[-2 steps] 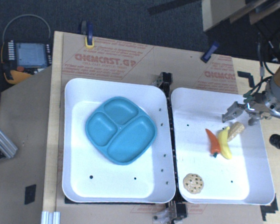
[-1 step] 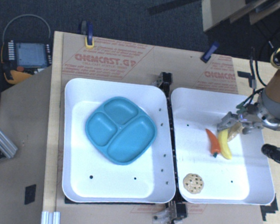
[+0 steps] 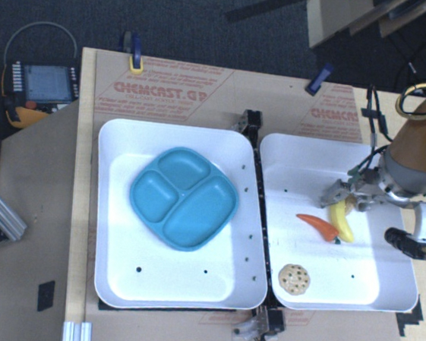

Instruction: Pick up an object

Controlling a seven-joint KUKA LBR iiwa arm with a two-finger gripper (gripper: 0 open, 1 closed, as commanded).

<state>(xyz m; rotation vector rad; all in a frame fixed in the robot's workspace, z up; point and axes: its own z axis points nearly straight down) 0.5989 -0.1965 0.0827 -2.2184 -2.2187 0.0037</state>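
Inside right bin [image 3: 382,296], one banana [image 3: 342,221], one carrot [image 3: 318,226], one cookie [image 3: 293,278]

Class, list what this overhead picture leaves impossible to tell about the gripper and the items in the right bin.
- Gripper: whether its fingers are open or shut, too small and blurred in the camera view.
- Banana: its upper end, hidden under the gripper.
- Orange carrot: whether it touches the banana.
- Cookie: surface detail, too small.
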